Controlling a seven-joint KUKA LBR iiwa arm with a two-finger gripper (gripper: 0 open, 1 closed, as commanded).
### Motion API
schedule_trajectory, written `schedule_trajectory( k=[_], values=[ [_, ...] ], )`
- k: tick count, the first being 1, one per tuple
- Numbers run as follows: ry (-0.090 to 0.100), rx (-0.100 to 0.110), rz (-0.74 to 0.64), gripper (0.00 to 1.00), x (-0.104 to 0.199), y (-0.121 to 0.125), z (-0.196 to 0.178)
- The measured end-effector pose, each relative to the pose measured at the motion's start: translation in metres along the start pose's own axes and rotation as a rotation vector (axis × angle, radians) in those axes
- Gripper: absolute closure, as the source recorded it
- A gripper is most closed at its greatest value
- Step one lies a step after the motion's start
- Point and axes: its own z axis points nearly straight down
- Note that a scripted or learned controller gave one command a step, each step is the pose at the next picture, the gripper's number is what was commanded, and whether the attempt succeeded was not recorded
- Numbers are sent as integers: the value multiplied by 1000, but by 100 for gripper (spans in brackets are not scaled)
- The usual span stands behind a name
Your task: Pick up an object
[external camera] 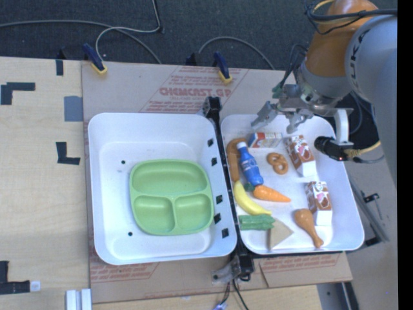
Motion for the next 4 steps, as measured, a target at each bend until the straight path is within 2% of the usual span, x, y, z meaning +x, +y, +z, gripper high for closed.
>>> schedule_trajectory(
  k=[1, 2, 3, 4],
  values=[
    [0, -3, 1, 0, -24, -52, 133],
    [-2, -7, 2, 0, -18, -82, 132],
    [-4, -7, 2, 100, -19, -82, 122],
    [1, -3, -2, 100, 68, -92, 34]
  ],
)
